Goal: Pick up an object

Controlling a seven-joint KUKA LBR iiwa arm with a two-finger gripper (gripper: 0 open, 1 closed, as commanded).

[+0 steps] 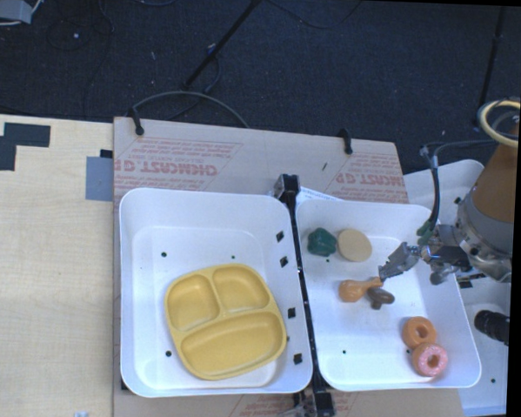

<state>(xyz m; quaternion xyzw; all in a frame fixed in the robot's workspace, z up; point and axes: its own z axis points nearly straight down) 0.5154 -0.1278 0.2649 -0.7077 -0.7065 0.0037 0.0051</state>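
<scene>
Pink donut [429,359] sits at 5 o'clock in right bin [356,374]; gripper [397,263], finger state indiscernible, hovers at 2 o'clock of orange-brown toy [365,292]; nothing lifted yet.

Two white bins side by side on cardboard sheet [245,163], left bin [146,232] w/ yellow divided tray [226,330] at approx 5 o'clock of its floor, right bin [461,362], light wood bench top [39,279] at 9 o'clock, dark carpet [164,50] at 12.
</scene>
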